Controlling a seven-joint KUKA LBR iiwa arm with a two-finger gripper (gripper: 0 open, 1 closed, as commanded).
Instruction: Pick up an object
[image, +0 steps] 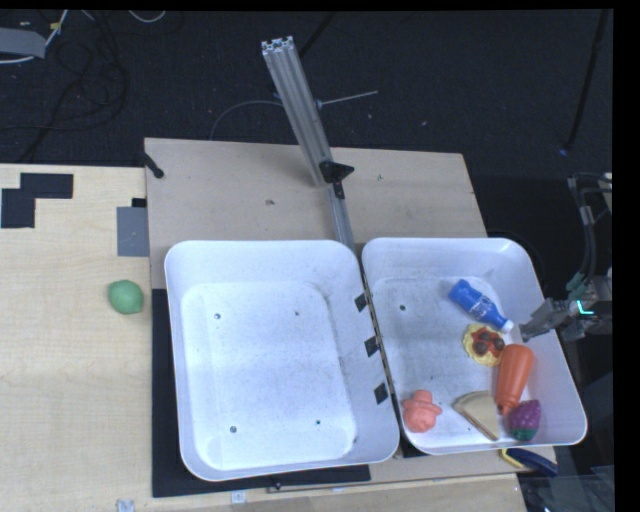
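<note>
Looking down from the one camera, you have the two white bins side by side on the bench: the left bin (200, 270) and the right bin (420, 262), their inner rims touching along the middle. All the pickable things lie in the right bin, crowded toward its right and near side. A blue bottle (472, 300) lies tilted in the upper right part, its pale cap pointing toward the rim. Just below it sits a yellow round piece with a dark red centre (484, 344), and touching that from below is an orange carrot (513, 374), lying nearly upright in the view. A purple grape-like piece (525, 418) rests at the carrot's lower end, a tan wedge (479, 412) lies beside it, and a pink lump (421, 411) sits near the bin's lower left corner. The gripper (548, 321) hangs at the right bin's right rim, just beside the bottle's cap; you cannot tell how it is set. Out on the wooden bench, well left of both bins, sits a green ball (126, 297)
</note>
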